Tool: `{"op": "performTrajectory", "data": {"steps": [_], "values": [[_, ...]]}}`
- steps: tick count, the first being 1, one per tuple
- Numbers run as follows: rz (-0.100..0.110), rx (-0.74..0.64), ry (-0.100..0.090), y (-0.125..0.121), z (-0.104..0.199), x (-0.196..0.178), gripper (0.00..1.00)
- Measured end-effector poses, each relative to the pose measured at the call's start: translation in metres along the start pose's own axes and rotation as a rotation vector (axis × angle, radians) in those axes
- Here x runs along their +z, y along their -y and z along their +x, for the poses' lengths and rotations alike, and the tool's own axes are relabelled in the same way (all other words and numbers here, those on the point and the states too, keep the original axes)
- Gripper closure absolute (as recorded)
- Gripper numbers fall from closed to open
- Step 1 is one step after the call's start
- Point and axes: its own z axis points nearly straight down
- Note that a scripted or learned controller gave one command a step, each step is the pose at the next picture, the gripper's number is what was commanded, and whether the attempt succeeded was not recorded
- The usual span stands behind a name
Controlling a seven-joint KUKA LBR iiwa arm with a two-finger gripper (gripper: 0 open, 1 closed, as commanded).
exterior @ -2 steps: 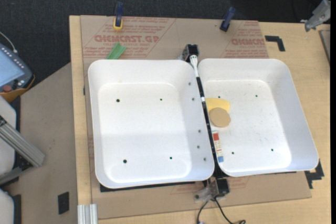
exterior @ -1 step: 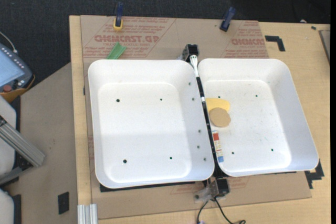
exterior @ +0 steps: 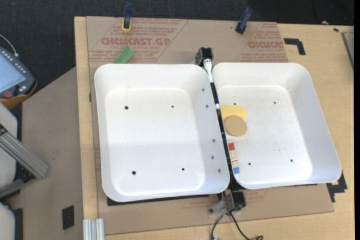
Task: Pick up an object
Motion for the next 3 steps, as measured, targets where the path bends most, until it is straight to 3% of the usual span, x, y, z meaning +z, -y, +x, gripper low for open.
{"op": "performTrajectory", "data": {"steps": [2, 3], "values": [[0.001, 0.0, -0.002, -0.012, 0.188, 0.0, 0.0], [0.002, 0.003, -0.001, -0.013, 0.249, 0.001, 0.0]]}}
